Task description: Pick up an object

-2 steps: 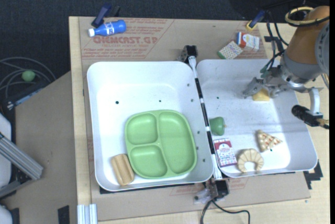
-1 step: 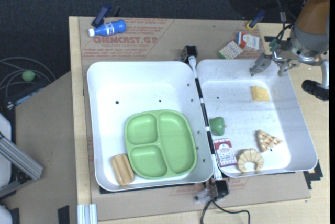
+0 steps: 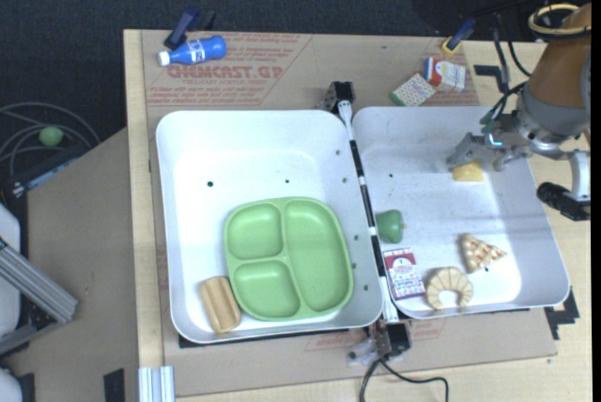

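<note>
Bench, two white bins. Right bin (image 3: 526,231), one o'clock: gripper (image 3: 481,154), jaws spread wide, poised above yellow block (image 3: 468,172). Nothing grasped; closing and lifting remain.

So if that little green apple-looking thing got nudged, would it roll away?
Probably a little. The green apple looks rounded, so it could roll, but it sits against the right bin's left wall, which should stop it that way. It seems small, likely light.
</note>
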Motion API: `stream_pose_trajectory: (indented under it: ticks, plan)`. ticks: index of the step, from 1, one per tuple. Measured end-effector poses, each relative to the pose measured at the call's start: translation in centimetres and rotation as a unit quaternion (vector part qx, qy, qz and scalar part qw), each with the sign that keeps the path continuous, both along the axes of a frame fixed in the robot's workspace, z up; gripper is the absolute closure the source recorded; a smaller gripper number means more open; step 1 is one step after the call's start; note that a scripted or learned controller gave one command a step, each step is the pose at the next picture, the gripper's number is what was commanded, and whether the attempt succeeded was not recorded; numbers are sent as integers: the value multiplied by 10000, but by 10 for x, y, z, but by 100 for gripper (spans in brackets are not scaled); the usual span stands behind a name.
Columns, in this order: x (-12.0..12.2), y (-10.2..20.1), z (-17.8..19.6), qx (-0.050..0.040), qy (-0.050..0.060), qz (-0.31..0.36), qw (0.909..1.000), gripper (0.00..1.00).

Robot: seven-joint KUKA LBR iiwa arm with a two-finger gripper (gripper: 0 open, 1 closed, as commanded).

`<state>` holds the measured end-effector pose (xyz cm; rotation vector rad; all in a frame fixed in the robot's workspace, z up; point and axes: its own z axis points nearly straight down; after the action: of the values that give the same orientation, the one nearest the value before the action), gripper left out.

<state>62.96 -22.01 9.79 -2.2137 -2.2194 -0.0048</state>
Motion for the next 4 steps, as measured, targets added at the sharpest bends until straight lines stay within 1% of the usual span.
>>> stream_pose_trajectory:
  ticks: [1,2,3,4]
  plan:
    - [6,36,8,-29,-10,-6,10000,0]
    - [-22,16,32,-38,-8,-15,10000,0]
    - [-13,25,-10,-31,-4,-9,10000,0]
    - [-152,5,-10,-31,3,-21,10000,0]
